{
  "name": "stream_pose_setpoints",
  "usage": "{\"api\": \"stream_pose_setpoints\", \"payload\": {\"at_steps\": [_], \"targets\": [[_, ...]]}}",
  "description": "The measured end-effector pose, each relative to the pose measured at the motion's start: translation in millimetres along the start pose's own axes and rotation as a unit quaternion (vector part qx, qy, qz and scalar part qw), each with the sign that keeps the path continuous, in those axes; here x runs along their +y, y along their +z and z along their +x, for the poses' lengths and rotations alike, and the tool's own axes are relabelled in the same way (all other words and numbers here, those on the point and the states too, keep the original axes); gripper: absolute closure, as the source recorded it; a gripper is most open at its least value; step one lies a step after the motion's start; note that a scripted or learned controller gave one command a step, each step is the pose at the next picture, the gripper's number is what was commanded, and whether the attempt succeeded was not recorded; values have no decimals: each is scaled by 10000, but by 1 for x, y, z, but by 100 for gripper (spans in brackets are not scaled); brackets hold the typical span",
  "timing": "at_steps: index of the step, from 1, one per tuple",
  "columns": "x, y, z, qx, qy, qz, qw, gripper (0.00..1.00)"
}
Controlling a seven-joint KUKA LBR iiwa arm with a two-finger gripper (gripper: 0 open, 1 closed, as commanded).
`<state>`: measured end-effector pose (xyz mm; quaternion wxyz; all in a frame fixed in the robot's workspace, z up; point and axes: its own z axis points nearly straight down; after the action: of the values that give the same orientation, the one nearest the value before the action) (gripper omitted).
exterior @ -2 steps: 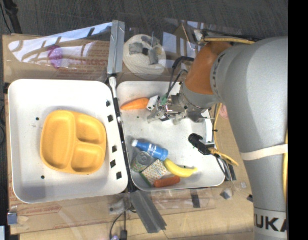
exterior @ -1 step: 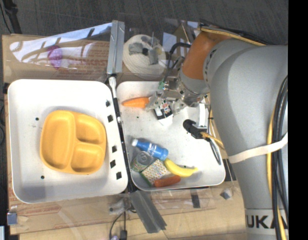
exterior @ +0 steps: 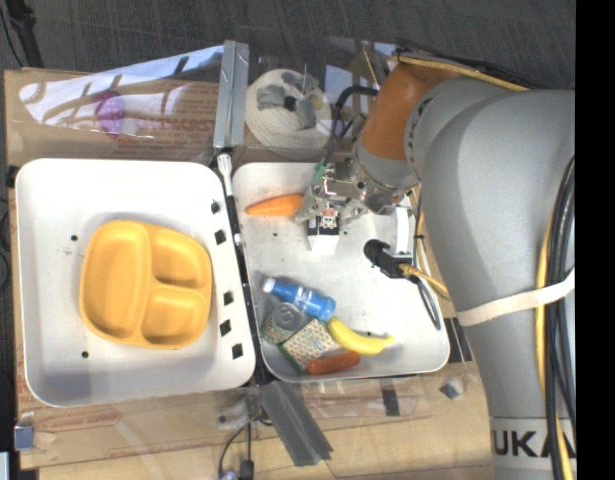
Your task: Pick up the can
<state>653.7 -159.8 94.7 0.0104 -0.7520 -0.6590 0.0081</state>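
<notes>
Right now my end effector (exterior: pixel 325 220) hangs over the far part of the right bin (exterior: pixel 427 353), just beside the carrot (exterior: pixel 275 206); whether it is released or clenched I cannot tell from this slant. The can (exterior: pixel 284 321) lies well apart from it, in the near left corner of that bin, crowded: the blue bottle (exterior: pixel 299 297) touches it on the far side, a patterned packet (exterior: pixel 309 343) sits against it on the right, and the banana (exterior: pixel 361 339) and a red sausage-like piece (exterior: pixel 333 364) lie just beyond. To do this well, I judge I should travel toward the near corner, come down straight over the can's top, and line up my grip so it slips between bottle and bin wall rather than nudging the neighbours. A skewed approach would likely catch the bottle instead.
</notes>
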Motion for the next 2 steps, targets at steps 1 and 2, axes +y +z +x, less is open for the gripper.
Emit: {"api": "stream_pose_setpoints", "payload": {"at_steps": [1,2], "targets": [[-6,-83,14,-3,500,-102,9987,100],[-3,-179,16,-15,-550,-109,9984,100]]}}
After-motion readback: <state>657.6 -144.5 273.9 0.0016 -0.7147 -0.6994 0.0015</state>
